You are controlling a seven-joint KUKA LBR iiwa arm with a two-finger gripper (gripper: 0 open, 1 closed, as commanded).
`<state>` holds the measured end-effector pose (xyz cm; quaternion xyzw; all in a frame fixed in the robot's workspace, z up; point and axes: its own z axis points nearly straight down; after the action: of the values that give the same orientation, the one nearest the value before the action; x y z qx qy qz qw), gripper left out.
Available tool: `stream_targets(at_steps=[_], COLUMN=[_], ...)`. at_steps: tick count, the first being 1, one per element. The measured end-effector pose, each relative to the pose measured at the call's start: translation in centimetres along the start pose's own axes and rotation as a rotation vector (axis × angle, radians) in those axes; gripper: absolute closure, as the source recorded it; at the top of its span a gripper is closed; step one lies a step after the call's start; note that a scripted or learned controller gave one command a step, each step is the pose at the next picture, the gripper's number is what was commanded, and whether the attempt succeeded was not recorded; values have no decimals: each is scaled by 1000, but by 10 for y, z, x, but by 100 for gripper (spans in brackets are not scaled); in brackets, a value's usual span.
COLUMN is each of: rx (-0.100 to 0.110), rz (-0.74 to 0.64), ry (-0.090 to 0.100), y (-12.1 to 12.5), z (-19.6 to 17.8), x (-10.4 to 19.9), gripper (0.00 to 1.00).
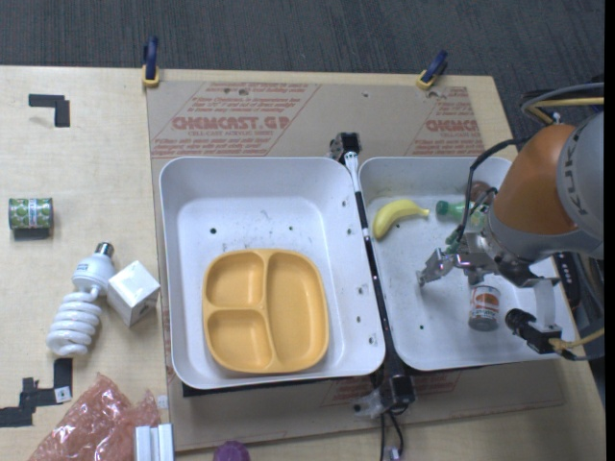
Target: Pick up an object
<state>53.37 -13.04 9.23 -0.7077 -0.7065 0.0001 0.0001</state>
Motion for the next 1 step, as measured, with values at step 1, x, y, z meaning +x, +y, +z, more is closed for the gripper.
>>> stream_targets(at_steps=[1], rx=[-2], rz=[2], ry=[-1], y=[1], z=[-10], x=[-1], gripper=[100])
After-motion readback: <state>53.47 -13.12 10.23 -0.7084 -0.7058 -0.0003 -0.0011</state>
